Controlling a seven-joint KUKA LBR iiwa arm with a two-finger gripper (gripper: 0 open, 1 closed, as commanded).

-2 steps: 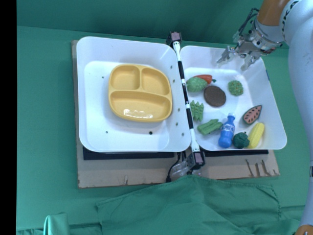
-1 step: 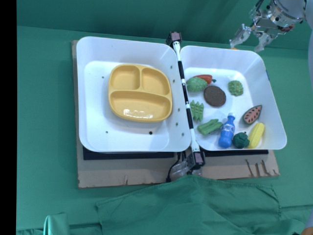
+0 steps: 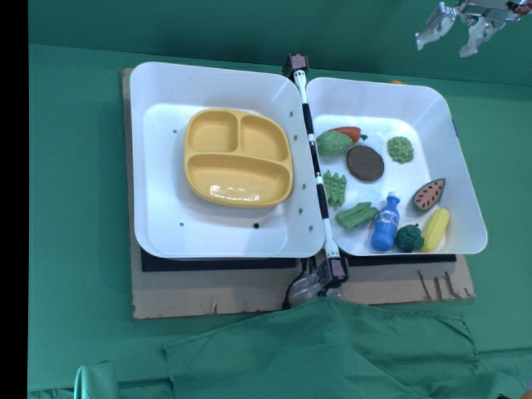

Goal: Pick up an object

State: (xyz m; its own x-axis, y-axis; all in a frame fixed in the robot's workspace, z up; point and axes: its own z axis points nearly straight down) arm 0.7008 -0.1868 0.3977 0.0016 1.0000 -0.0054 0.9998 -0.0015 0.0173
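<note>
My gripper [image 3: 453,38] hangs high at the top right, above and behind the right bin [image 3: 465,173], open with nothing between its fingers. In that bin lie several toy foods: a brown round patty [image 3: 365,163], a blue bottle [image 3: 385,223], a yellow corn cob [image 3: 435,229], a watermelon slice [image 3: 429,194], a light green lettuce piece [image 3: 401,149], a green vegetable [image 3: 333,144] with a red pepper [image 3: 347,132] behind it, green pea pods [image 3: 334,187], green beans [image 3: 357,215] and a dark green broccoli [image 3: 409,238].
The left bin [image 3: 158,206] holds a yellow divided plate [image 3: 239,157]. A black-and-white hinge bar [image 3: 314,160] runs between the two bins. Both bins rest on cardboard [image 3: 208,306] over green cloth, with folded cloth [image 3: 332,347] at the front.
</note>
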